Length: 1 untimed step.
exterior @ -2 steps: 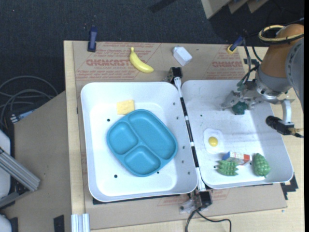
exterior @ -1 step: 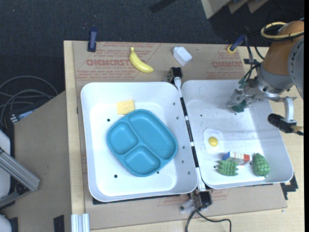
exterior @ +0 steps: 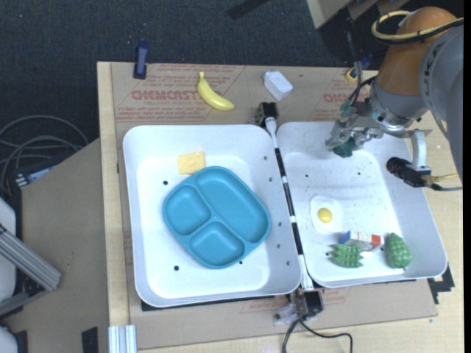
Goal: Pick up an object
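My gripper (exterior: pixel 344 144) hangs over the back part of the right bin (exterior: pixel 412 197), close to its floor. A small dark green bit shows at its tip; I cannot make out whether that is a held thing or part of the gripper. Toward the bin's front lie a fried-egg toy (exterior: pixel 324 215), a spiky green toy (exterior: pixel 347 255), a small red and white piece (exterior: pixel 364 239) and a rounded green toy (exterior: pixel 397 251), all well in front of the gripper.
The left bin (exterior: pixel 147 256) holds a blue divided plate (exterior: pixel 214 215) and a yellow square (exterior: pixel 191 162). Behind the bins on the bench lie a banana (exterior: pixel 213 94), a white block (exterior: pixel 278 84) and a blue item (exterior: pixel 140 57). A black clamp (exterior: pixel 266 113) sits between the bins.
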### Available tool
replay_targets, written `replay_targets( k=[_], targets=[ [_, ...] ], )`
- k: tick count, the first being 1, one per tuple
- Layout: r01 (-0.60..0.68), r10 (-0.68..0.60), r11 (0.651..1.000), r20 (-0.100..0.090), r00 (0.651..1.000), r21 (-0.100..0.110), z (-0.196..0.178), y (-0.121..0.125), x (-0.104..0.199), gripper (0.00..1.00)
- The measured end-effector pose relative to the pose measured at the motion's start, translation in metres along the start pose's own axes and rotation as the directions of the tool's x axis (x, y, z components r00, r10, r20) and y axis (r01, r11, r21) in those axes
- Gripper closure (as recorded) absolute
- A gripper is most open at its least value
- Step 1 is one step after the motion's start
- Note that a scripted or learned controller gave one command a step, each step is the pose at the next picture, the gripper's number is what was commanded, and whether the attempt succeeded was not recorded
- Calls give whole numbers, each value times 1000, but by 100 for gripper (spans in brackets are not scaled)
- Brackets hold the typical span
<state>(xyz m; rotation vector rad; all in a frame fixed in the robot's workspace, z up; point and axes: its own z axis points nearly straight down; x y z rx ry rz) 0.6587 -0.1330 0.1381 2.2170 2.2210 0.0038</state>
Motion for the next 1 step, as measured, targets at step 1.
replay_targets(
  k=[1],
  targets=[
    [-1, 1, 1000, -2, 1000, 5, -47, -69, 68, 100]
  ],
)
